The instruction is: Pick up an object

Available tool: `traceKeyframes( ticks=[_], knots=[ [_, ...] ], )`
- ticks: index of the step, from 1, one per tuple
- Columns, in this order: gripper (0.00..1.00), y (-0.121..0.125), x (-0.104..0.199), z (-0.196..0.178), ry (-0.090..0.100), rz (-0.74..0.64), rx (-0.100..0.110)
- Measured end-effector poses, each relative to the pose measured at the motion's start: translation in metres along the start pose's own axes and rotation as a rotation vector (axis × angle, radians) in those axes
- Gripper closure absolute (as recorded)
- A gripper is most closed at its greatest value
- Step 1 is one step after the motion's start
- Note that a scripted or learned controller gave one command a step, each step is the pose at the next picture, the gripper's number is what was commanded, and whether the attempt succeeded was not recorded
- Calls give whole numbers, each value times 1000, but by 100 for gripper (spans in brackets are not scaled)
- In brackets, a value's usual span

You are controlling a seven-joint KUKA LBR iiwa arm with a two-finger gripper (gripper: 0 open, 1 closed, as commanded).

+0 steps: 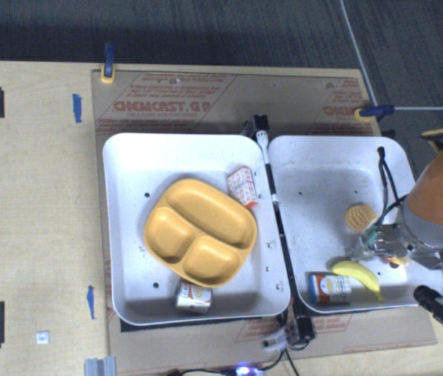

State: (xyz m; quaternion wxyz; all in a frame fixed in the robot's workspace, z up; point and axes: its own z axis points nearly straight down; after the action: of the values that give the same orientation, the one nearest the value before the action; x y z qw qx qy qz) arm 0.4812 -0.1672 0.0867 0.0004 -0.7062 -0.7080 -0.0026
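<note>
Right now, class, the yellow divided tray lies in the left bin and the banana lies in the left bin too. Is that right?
Not quite. The camera view shows the yellow divided tray in the left bin, as stated, but the banana lies in the right bin, near its front edge beside a small carton.

I count two white bins (119,210), one yellow divided plate (199,230), one banana (357,276), one round cookie (359,215), and three small packages (241,184).
</note>
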Motion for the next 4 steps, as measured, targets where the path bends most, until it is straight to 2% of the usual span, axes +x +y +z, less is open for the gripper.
traceKeyframes(
  ticks=[1,2,3,4],
  knots=[
    [100,32,68,-36,-4,1,2],
    [0,32,68,-36,-4,1,3],
    [0,9,76,1,-4,2,-1],
    [0,1,74,1,-5,2,-3]
  ],
)
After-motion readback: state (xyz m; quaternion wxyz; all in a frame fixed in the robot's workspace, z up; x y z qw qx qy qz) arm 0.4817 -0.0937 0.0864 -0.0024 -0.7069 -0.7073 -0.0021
